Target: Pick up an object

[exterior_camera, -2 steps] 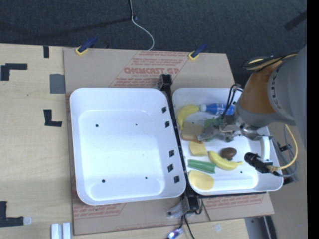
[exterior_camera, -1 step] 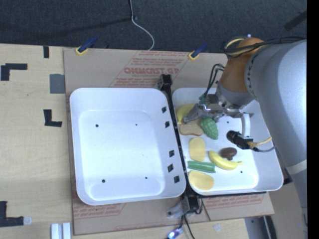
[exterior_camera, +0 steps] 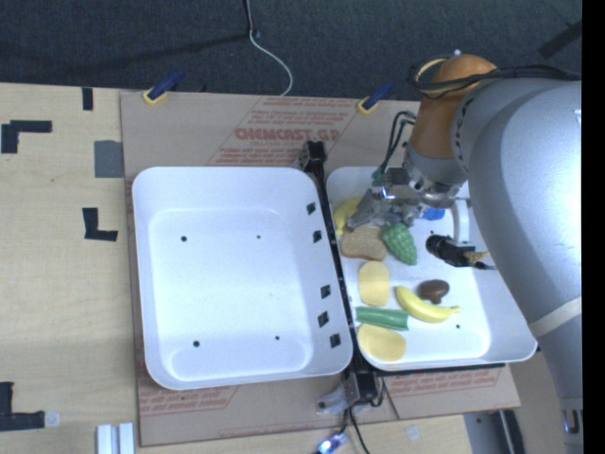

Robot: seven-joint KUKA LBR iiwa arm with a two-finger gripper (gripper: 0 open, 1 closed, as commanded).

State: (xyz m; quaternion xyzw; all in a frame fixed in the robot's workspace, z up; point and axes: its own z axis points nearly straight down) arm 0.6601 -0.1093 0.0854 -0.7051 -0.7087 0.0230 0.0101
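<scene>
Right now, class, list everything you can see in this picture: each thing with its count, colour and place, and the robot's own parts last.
Left bin: one, white, left of centre.
Right bin: one, white, beside the left bin.
Banana: one, yellow, right bin, front.
Green stick: one, right bin, front left.
Green knobbly piece: one, right bin, under the claw.
Tan flat piece: one, right bin, left side.
Pale yellow pieces: two, right bin, left and front.
Brown lump: one, beside the banana.
Cardboard sheet: one, brown, under both bins.
Arm: one, grey, orange band, from the right.
Claw: one, metal, over the right bin's back.
</scene>
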